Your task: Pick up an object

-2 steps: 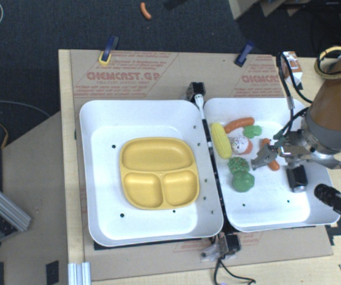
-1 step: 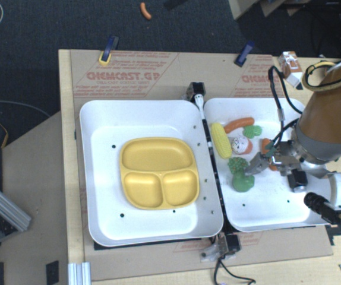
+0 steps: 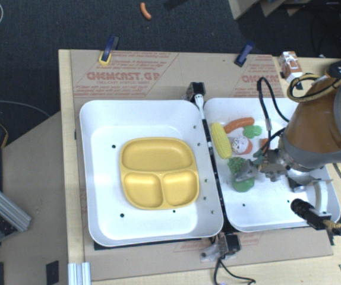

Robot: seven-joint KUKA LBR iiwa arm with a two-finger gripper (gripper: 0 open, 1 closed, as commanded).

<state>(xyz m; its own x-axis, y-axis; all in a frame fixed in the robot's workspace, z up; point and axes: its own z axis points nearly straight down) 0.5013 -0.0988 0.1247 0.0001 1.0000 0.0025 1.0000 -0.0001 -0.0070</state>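
The grey two-finger gripper [image 3: 255, 168] on the arm with the orange band reaches in from the right and sits low in the right-hand shallow white plastic bin [image 3: 265, 215]. Whether its fingers are spread or closed cannot be told; cables and the wrist hide them.

Just left of the gripper tip, touching or nearly so, lies a small green plastic toy vegetable, lumpy like broccoli [image 3: 240, 175]. It seems the likeliest thing to be picked. It is probably light, hollow and stiff, with a bumpy top that offers some grip and a smoother, slipperier stem; taking it across the narrow middle would likely be safest.

A little farther back sit three more toy foods, close together: a yellow plastic corn cob with ridged kernels [image 3: 221, 140], a small white rounded toy with speckles [image 3: 239, 144], and a smooth orange carrot-shaped toy with a green end [image 3: 242, 125]. All look hard and glossy, likely to slide on the slick bin floor.

To the left, the second shallow white bin [image 3: 99, 159] holds a yellow moulded plastic tray with three compartments [image 3: 158, 172], well apart from the gripper. Both bins rest on a brown cardboard sheet with red print [image 3: 129, 70].
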